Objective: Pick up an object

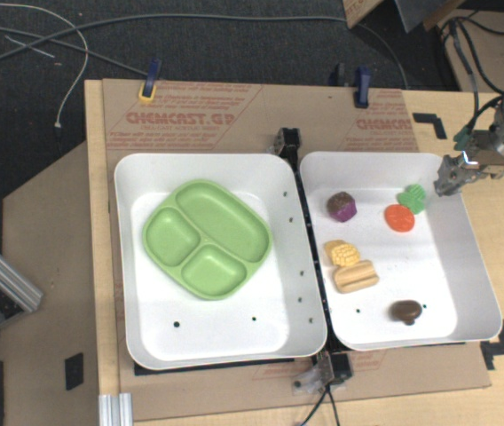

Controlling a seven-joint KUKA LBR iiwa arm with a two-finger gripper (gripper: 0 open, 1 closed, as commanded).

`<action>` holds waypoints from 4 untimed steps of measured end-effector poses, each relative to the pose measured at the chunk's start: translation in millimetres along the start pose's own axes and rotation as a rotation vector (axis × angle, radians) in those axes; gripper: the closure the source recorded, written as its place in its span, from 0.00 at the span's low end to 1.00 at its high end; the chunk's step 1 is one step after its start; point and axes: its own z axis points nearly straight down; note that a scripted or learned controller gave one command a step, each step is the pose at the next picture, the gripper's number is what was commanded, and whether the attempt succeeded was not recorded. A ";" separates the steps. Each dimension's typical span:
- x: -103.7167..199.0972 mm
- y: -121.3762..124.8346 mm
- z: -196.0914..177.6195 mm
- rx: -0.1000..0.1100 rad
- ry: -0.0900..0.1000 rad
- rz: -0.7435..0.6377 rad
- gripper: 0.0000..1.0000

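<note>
Two shallow white bins sit side by side on the counter (234, 109), which is covered with printed cardboard. The left bin (137, 327) holds a green divided plate (206, 238) with three compartments, lying flat near the bin's middle.

The right bin (465, 273) carries the small items. A purple piece (342, 206) lies toward the far left of the bin. Nearer the far right, an orange-red tomato-like piece (400, 219) rests just beside a green leafy piece (413, 197); the two look as if they touch, though the view is too small to be sure. Toward the bin's left wall a yellow corn piece (343, 255) sits touching a tan bread-like piece (356, 277) just in front of it. A dark brown piece (405, 310) lies alone near the front, well apart from the rest.

The arm reaches in from the right, and its jaws (452, 180) hang over the far right corner of the right bin, near the green leafy piece but apart from it. Nothing is between the jaws; whether they stand apart or together I cannot tell at this angle.
</note>
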 end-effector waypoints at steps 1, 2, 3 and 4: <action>50.7 -9.6 -8.3 0.008 0.005 -0.004 1.00; 102.3 -29.6 2.7 0.011 0.005 -0.003 1.00; 160.7 -46.4 0.8 0.010 0.005 -0.003 1.00; 223.3 -58.7 9.6 0.011 0.005 -0.005 1.00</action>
